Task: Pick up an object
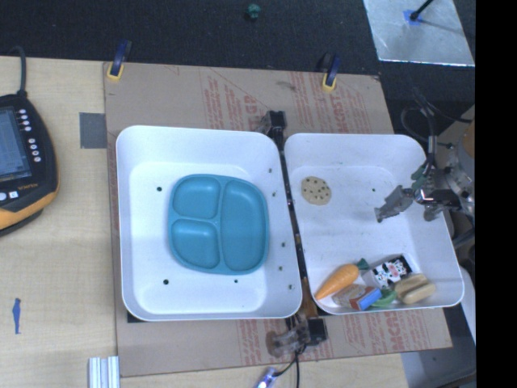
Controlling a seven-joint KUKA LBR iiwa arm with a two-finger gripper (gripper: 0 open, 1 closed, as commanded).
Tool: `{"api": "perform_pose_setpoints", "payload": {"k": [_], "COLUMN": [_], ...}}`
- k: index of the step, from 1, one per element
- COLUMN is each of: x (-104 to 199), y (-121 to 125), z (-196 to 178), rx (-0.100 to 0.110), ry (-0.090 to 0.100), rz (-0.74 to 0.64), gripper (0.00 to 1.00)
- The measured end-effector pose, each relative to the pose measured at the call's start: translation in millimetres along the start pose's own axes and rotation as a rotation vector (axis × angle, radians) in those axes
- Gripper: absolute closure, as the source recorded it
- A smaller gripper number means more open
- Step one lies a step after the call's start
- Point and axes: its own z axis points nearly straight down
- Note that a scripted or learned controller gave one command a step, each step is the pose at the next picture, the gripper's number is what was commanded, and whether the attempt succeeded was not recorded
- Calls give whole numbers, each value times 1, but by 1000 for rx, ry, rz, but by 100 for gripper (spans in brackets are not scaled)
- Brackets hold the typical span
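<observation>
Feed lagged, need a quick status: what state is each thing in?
Gripper: low over the right bin, holding nothing.
Cookie: flat, alone in the right bin.
Carrot: lying in the near-corner pile.
Blue divided plate: upright in the left bin.

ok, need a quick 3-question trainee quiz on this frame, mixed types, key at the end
1. True or false: the blue plate lies in the left bin.
2. Which item lies alone near the right bin's far left corner? A) carrot B) cookie C) bread roll
3. Fill in: the carrot lies in the pile at the right bin's ____ edge.

Key: 1 true; 2 B, the cookie; 3 near.
</observation>
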Motion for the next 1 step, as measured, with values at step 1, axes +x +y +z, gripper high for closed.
{"api": "perform_pose_setpoints", "payload": {"k": [1], "x": [17], "y": [81], "z": [159], "rx": [2], "ry": [-1], "rz": [-1], "gripper": [0]}}
